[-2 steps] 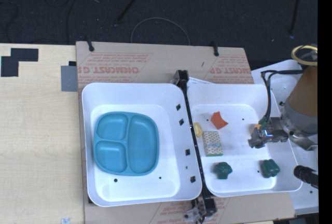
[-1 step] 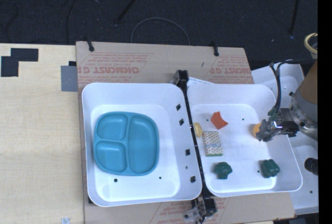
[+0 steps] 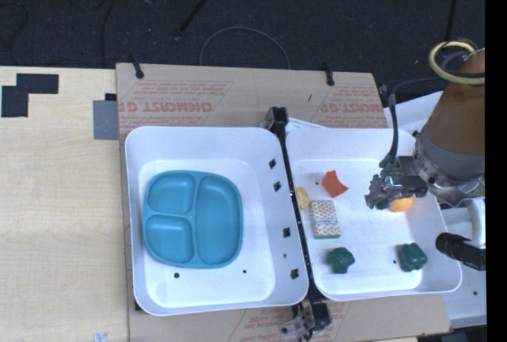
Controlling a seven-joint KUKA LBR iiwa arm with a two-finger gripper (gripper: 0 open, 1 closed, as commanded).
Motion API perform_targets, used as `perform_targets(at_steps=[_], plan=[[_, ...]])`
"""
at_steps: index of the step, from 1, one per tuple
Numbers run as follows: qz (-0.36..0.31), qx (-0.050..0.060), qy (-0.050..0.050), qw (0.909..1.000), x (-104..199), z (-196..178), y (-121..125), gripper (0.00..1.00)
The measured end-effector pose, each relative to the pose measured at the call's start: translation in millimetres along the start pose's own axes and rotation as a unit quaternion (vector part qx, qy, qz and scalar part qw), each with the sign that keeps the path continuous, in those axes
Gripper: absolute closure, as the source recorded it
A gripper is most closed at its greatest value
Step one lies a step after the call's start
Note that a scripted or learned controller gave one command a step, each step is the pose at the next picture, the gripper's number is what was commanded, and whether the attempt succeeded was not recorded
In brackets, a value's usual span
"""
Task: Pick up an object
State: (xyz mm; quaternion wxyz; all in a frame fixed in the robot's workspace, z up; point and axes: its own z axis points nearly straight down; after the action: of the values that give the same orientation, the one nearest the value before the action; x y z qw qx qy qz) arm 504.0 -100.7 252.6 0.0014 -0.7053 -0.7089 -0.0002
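Two shallow white plastic bins sit side by side on a cardboard sheet laid over the pale wooden bench. The left bin (image 3: 150, 150) holds a light blue plastic plate with three compartments (image 3: 192, 218), lying flat near the bin's middle.

The right bin (image 3: 356, 149) carries the loose things. A small orange-red wedge-shaped piece (image 3: 334, 184) lies towards the centre of the bin. Just below it and a little to the left is a small rectangular patterned packet, beige with a greenish edge (image 3: 325, 219). A tiny pale yellow piece (image 3: 303, 197) rests close against the divider between the bins, beside the packet's upper corner. Near the front edge lie two dark green lumpy objects: one (image 3: 341, 259) below the packet, the other (image 3: 412, 256) further right, well apart from the first.

The grey arm with its orange band comes in from the right, and its two-finger gripper (image 3: 388, 192) is low over the right-hand side of the right bin. A yellow-orange rounded object (image 3: 402, 204) lies just beside the dark fingertips, at their lower right, partly hidden by them. From where I stand I cannot tell how the gripper is set, and nothing is plainly seen caught in it. A black cable loops from the wrist up along the arm.
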Motion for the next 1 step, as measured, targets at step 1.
perform_targets(at_steps=[1], plan=[[0.0, 0.0, 0.0, 1.0, 51.1, -3.8, 10.8, 1.0]])
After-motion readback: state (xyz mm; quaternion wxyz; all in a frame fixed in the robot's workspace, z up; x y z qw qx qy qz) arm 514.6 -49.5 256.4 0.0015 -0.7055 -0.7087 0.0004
